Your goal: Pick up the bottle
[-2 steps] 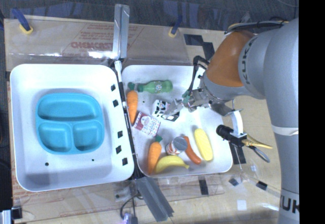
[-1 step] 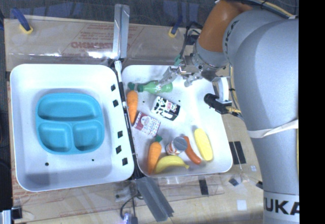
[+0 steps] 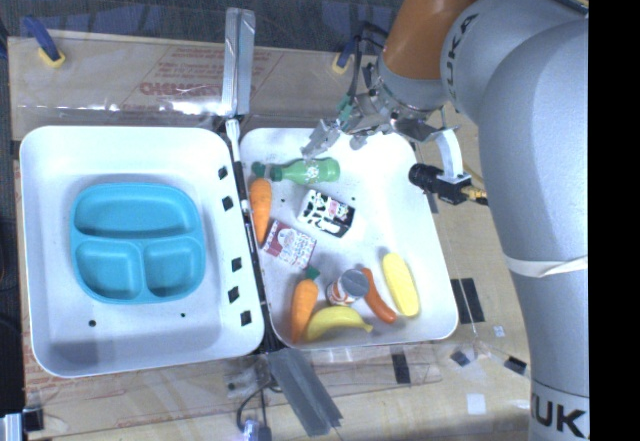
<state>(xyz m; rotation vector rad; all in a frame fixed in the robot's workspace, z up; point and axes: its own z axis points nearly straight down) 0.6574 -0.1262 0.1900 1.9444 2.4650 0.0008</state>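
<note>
A blue three-compartment plastic tray (image 3: 138, 241) sits in the left white bin (image 3: 40, 329). In the right white bin (image 3: 440, 314), a green plastic bottle (image 3: 300, 171) lies on its side near the far edge. The gripper (image 3: 330, 134) hangs just above the bottle's right end, not touching; whether it is spread or closed, I cannot tell. The grey arm (image 3: 520, 129) bends in from the right.

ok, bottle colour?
Green bottle with a darker cap, lying in the right bin; camera view.
</note>
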